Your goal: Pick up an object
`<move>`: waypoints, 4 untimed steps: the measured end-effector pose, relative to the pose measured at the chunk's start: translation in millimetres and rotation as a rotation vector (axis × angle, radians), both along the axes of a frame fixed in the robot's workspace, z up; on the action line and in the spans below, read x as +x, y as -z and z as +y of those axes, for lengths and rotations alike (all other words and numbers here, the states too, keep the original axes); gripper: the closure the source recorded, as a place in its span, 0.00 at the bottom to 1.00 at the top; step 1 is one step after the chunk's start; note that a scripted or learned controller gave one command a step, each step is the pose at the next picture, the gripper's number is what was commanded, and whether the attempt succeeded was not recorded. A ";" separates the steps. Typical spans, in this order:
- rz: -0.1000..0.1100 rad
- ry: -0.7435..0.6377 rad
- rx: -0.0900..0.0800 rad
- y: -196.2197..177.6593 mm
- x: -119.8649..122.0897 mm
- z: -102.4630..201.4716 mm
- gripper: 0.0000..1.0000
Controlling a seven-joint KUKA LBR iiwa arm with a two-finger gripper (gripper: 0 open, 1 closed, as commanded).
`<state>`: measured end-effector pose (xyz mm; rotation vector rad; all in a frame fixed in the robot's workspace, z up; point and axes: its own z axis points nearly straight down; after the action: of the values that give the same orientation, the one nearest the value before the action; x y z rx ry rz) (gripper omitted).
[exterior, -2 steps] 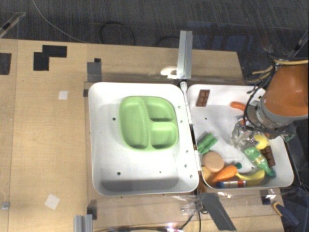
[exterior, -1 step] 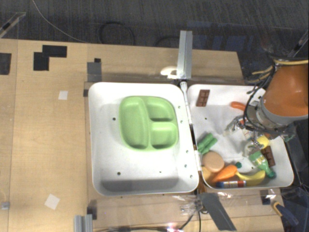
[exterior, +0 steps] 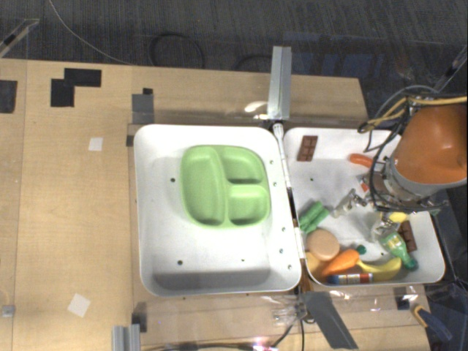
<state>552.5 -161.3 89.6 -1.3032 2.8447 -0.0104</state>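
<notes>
My gripper hangs over the middle of the right bin, below the orange wrist band. Its two metal fingers stand apart, open, with bare bin floor between them. Just left of them lies a green cucumber-like piece. In the bin's near part a tan round bun, an orange carrot, a banana and a marker crowd together. A green bottle and a small yellow item lie under the wrist's right side.
A brown chocolate bar and a second orange piece rest at the right bin's far end. The left bin holds a green divided plate. A metal post stands behind the two bins.
</notes>
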 end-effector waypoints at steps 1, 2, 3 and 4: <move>0.000 -0.150 -0.001 0.1 87.5 -43.8 0.00; 0.004 -0.368 -0.001 2.1 93.4 18.1 0.00; 0.004 -0.327 -0.001 1.8 79.3 11.5 0.00; 0.003 -0.375 -0.002 1.2 94.1 4.6 0.00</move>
<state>646.5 -156.7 88.4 -1.8118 2.5549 -0.0079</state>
